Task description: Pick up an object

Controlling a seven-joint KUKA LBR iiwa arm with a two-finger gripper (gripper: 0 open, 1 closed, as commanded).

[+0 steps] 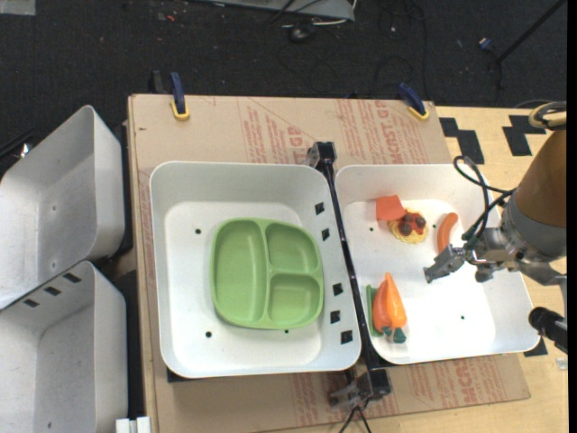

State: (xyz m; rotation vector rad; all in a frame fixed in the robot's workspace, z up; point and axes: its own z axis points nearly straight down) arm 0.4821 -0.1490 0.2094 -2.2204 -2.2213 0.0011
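Lying in right bin (505,332): orange carrot (389,305) near divider, red sausage (446,230), small tart (411,227), orange block (389,207). Gripper (448,264) hovers between sausage and carrot, fingers spread, pinching nothing. Green divided plate (268,273) fills left bin (180,242).

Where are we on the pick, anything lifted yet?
Done: the gripper is over the right bin, near the toys. In hand: nothing visible between its fingers. Left: the whole pick. The orange sausage, the small tart, the orange block and the carrot all lie on the bin floor. The green divided plate sits in the left bin.
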